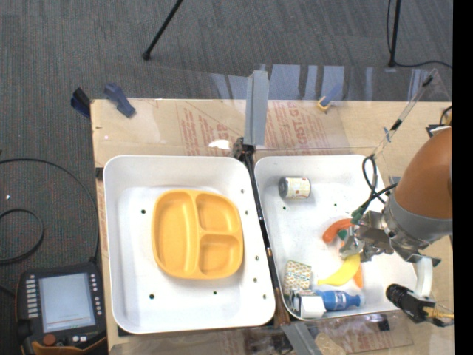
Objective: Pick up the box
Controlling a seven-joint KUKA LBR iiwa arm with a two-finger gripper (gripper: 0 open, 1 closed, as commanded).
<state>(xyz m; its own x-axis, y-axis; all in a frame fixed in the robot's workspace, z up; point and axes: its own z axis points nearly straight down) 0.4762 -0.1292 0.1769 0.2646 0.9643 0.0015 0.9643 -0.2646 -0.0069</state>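
The small patterned box [298, 275] lies flat near the near-left corner of the right bin [310, 165]. It looks like light, stiff cardboard, best pinched across its two narrow edges. A banana [340, 274] sits just right of it and a blue-and-white bottle [330, 302] just nearer. The gripper [364, 244] hovers over the banana's far end; whether it is clenched or released, I cannot tell.

Glossy yellow plastic plate [197, 234], smooth white plastic bins [118, 198], patterned cardboard box [298, 275].

Fixed overhead (slanted), facing both bins [118, 198] — mid-distance
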